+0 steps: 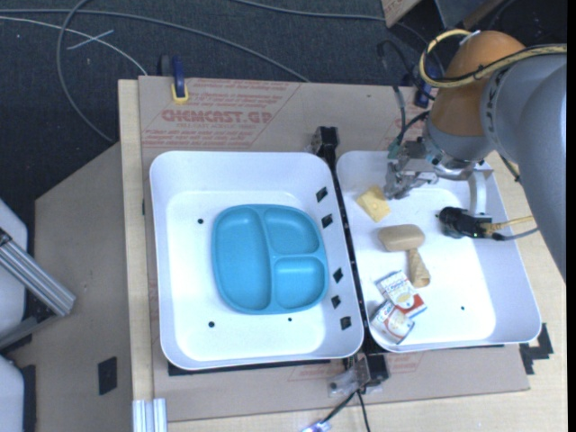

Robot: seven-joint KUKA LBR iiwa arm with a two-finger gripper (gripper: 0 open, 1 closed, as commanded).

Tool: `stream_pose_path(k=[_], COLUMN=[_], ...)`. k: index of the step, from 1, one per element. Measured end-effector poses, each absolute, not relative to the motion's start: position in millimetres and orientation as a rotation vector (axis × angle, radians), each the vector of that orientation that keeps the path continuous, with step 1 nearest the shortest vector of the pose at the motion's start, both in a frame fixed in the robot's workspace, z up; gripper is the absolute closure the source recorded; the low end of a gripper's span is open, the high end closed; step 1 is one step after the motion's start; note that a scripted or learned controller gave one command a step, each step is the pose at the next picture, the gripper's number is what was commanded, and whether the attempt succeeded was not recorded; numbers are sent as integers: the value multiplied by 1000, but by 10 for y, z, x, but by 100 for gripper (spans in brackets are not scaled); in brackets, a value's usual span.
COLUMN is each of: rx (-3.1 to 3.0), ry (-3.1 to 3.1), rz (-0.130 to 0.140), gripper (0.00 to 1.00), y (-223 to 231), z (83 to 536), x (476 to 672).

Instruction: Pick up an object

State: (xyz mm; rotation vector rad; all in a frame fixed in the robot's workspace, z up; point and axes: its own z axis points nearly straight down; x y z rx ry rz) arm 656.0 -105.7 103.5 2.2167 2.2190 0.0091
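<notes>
A big brown bench (225,106) fills the middle of the scene, with red writing on its far part. The grey robot arm (531,106) comes in from the right, with an orange band on it, and bends down over the far end of the right side. Two white bins sit side by side on the bench. The left bin (180,268) holds a blue plate (268,257) with three sections, lying flat in the middle. The right bin (486,286) holds the small things that can be picked up. The gripper (399,185) hangs low at the far left part of the right bin, and I cannot tell if its jaws are wide or narrow. A wooden hammer (405,241) lies in the middle of that bin. Some white and red packets (398,306) lie at the near left corner, just beside the hammer's handle. A little yellow block (373,204) lies just left of the gripper, on the far side of the hammer.
</notes>
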Motion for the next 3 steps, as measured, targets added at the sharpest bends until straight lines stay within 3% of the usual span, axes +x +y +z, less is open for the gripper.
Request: stream_pose_path(k=[2,3], rx=[2215,2214], ry=[2218,2227], rz=[8,6], gripper=[100,100], y=[-1052,-462], z=[2228,2344], x=[6660,6661])
